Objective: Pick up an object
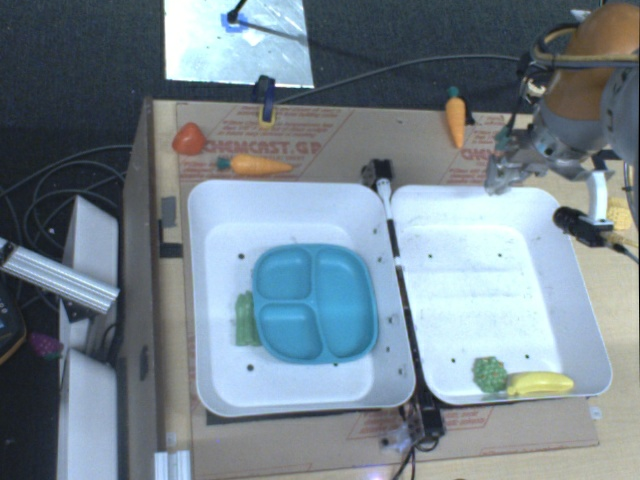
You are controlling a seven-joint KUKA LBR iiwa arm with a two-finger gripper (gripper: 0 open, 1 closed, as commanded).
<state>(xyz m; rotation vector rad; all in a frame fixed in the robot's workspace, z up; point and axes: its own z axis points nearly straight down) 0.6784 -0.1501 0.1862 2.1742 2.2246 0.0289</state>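
While end effector [497, 180] hovers, state unclear, banana [540, 383] lies well apart.

The arm [590, 78] was a thick, rounded body of pale grey metal with a broad orange band [605, 38] wrapped around it above the wrist, the orange glossy and catching the light. Dark cables looped over the top of the band and ran down the arm's side, and below the band the housing narrowed into a grey, ring-shaped wrist section with darker fittings. At its tip the claw [499, 180] was a small grey metal piece, too blurred to show finer detail.
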